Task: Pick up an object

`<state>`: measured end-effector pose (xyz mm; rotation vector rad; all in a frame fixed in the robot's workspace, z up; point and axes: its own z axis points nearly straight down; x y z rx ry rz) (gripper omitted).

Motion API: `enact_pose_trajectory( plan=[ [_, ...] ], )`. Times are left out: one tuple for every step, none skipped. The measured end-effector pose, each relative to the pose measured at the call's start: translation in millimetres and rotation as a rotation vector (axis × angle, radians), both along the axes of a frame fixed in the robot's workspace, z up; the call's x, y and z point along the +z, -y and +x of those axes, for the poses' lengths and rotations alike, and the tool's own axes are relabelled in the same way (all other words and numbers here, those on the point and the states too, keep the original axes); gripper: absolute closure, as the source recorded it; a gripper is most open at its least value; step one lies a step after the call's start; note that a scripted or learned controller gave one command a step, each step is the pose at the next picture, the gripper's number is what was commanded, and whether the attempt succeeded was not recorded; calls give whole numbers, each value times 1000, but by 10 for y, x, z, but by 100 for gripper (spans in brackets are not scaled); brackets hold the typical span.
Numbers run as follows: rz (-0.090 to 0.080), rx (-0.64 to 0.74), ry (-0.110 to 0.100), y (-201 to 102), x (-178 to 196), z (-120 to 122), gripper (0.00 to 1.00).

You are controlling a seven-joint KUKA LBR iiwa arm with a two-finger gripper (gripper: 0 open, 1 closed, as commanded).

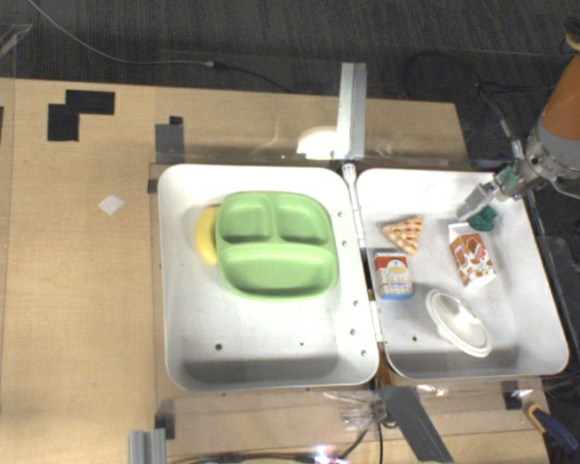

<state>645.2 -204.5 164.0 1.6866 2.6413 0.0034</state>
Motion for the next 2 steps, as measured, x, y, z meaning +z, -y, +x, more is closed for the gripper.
enact_pose_trajectory(
  plan=[
    [0,28,-1,11,-555,-245,0],
    [-1,286,0,-278,523,-597,0]
  ],
)
